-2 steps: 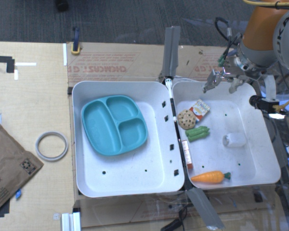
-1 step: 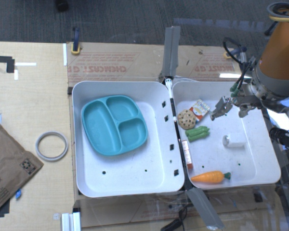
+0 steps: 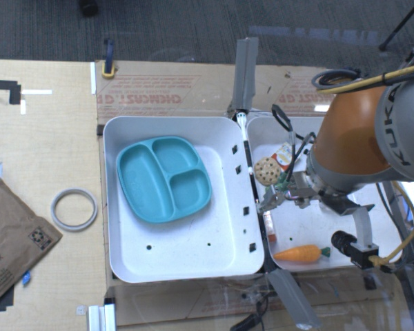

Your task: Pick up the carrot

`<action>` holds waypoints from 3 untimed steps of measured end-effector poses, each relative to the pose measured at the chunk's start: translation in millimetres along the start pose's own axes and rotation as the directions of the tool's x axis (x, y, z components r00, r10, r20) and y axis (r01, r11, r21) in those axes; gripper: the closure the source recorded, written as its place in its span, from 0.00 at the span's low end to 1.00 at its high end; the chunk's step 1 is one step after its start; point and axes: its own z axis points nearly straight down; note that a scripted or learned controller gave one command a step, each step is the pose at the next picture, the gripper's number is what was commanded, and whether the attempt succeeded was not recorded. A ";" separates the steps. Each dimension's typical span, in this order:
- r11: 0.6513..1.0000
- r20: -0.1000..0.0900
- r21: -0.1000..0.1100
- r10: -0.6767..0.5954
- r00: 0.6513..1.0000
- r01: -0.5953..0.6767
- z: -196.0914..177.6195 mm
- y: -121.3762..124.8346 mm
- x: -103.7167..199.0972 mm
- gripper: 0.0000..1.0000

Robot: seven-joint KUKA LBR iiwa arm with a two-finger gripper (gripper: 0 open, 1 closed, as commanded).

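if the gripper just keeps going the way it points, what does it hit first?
Likely the bare floor of the right bin, near its left wall. The gripper points down and left; the carrot lies nearer the camera, off that line. Depth is unclear.

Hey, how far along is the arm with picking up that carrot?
Nothing is done yet: the carrot lies on the floor of the right bin, near its front edge. The gripper is above that bin, apart from the carrot and farther back. Left: move over the carrot, grasp, lift.
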 end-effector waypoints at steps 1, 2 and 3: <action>1.000 0.000 -0.002 0.012 1.000 -0.012 -0.7 -8.3 -18.5 0.00; 1.000 0.000 -0.002 0.012 1.000 -0.012 -0.7 -8.3 -18.7 0.00; 1.000 0.000 -0.002 0.012 1.000 -0.012 -0.7 -8.3 -18.7 0.00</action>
